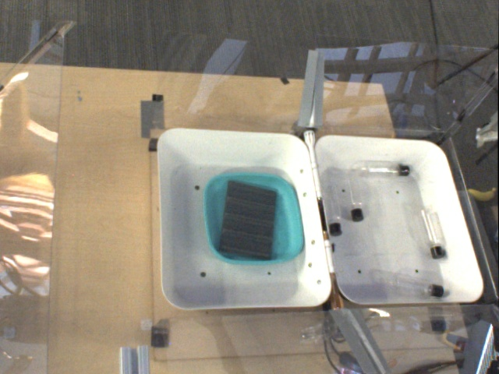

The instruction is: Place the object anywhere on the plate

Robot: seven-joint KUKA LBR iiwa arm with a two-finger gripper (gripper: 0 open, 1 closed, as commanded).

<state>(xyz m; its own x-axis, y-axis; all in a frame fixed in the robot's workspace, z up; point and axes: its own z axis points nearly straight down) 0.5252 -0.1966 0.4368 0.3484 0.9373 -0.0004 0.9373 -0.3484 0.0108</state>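
The worktop (93,232) is pale tan wood. Both bins are white: the left bin (183,271) holds a turquoise plate (214,209), and on that plate lies a dark grey, almost black object (249,220) marked with crosswise ridges. The right bin (460,271) carries clear tubes with small black caps (356,214). Beyond the far edge, the floor (195,14) is dark grey with a fine ribbed weave.

At the 3 o'clock edge of the view, a small pale grey fragment (489,133) enters the frame. It cannot be determined whether it is part of the arm. At the 5 o'clock corner, a grey slanted member (477,351) lies along the frame edge. It is too cropped to identify as an arm link.
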